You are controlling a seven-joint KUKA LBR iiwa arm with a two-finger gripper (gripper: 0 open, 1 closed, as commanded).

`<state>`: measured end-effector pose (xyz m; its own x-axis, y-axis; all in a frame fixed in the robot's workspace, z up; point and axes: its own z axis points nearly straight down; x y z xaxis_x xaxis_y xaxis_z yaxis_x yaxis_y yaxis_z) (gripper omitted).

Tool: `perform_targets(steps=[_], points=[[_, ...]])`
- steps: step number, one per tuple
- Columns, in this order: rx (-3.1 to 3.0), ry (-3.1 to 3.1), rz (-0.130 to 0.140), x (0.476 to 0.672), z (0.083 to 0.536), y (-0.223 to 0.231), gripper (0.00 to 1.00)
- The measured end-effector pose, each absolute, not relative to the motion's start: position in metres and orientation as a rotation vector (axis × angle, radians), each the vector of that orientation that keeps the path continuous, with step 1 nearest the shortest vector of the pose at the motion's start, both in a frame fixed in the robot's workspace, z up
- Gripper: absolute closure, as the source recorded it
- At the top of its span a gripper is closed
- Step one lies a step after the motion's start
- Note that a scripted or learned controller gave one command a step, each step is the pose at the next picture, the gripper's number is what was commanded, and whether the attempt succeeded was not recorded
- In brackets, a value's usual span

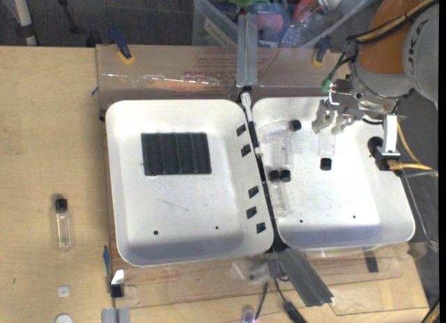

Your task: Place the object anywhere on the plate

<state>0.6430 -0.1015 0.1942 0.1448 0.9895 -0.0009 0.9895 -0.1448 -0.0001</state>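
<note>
Vials point(280, 168) hug the right bin's point(348, 217) left wall.

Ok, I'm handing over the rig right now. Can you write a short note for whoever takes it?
Pincer: above the back of the right bin.
Vials: clear with black caps, all in the right bin. One vial sits just under the pincer; I cannot tell whether it is held. Two more lie near the divider.
Plate: black, in the left bin, no vial on it.
Done: nothing placed yet.
Left: secure a vial, carry it to the plate, release.
</note>
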Motion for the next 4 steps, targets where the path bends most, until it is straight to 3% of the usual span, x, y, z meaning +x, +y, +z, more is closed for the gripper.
perform_targets(steps=[1,2,3,4], points=[[2.457,1.958,0.001,0.635,0.264,-0.045,1.00],[2.713,1.590,-0.004,0.621,0.260,0.030,1.00],[2.349,2.089,-0.003,0.643,0.227,0.085,1.00],[2.521,1.879,-0.005,0.588,0.219,0.145,1.00]])
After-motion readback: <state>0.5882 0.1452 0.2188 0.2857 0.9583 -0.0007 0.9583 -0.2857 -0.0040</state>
